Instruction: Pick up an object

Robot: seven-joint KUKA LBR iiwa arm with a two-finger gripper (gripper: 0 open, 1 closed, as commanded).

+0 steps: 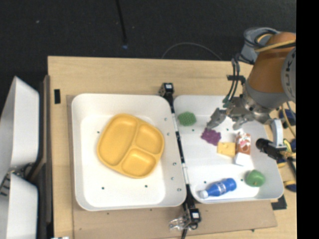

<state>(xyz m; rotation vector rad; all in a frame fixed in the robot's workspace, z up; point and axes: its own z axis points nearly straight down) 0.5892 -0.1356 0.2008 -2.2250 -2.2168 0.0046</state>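
My gripper (pixel 225 124) hangs over the middle of the right bin (pixel 199 169), its two fingers spread open with nothing between them. A purple object (pixel 211 136) lies just below the left finger (pixel 215 119). Beside it are a yellow block (pixel 226 149) and a red and white object (pixel 243 143) under the right finger. Further off in the same bin lie a small green object (pixel 187 118), a white piece (pixel 242 159), a green ball (pixel 255 178) and a blue bottle (pixel 220 187).
The left bin (pixel 89 188) holds a yellow divided plate (pixel 130 145). The arm's orange and grey wrist (pixel 269 78) covers the right bin's far right corner. Bare wooden bench surrounds both bins.
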